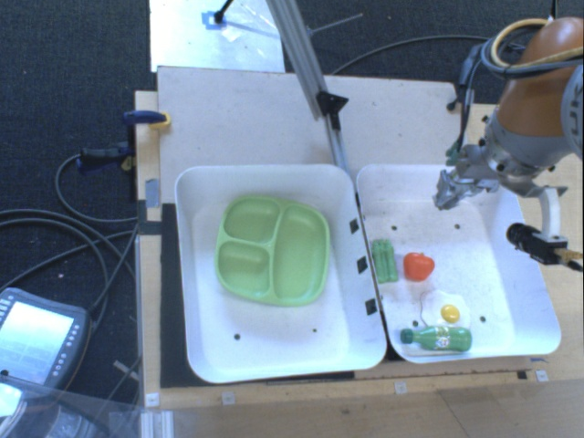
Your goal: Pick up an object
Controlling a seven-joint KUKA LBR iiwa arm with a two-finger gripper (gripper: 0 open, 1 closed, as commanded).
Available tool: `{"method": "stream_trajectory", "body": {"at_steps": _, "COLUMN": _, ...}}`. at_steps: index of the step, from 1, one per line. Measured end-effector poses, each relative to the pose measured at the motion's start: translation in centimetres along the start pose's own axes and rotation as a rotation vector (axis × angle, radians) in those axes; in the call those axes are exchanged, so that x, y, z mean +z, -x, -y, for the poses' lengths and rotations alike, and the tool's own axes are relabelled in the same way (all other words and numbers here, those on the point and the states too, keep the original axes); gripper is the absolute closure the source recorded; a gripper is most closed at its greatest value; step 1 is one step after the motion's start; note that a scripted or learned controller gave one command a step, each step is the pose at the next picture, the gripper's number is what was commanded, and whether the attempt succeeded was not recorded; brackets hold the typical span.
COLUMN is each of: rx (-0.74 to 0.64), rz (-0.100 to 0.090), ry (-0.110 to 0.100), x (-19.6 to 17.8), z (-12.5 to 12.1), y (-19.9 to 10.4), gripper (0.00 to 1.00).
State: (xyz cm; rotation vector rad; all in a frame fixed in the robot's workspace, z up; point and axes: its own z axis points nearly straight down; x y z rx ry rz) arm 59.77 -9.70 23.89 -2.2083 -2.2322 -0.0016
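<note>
Pincer [449, 194] of mine hangs over the far part of the right bin [511, 245], near its back wall, with bare white floor under it. From this height and slant I cannot tell how wide it is set, and nothing shows in it.

Everything I might pick lies toward the near end of this same bin, well apart from me. Closest is a red pepper-like toy [419, 265], with a green ridged piece [384, 260] just beside it against the wall shared with the left bin [196, 245]. Further toward the near rim lie a fried egg toy [446, 311] and a green bottle [438, 338] on its side, the egg touching or nearly touching the bottle. In the left bin sits a green divided plate [274, 250], which I judge too broad and flat for a sensible grab.

To do this step well, I would choose the red piece: it stands free of the walls, so both sides have room. I should travel across the bin while high, centre over it, then descend straight and close only once low around it. The ridged piece crowds the wall, and the egg lies too flat.

As for writing, the bottle carries a pale label patch, but it is too small to read. I see no other legible marks.
</note>
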Motion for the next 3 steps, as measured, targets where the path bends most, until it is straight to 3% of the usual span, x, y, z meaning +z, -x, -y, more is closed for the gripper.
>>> {"method": "stream_trajectory", "body": {"at_steps": 2, "rx": 0.0, "rz": 0.0, "ry": 0.003, "x": 0.5, "z": -2.1, "y": -9.9, "gripper": 1.0}}
{"method": "stream_trajectory", "body": {"at_steps": 3, "rx": -0.001, "rz": 0.0, "ry": 0.002, "x": -0.3, "z": -1.6, "y": -15.8, "gripper": 1.0}}
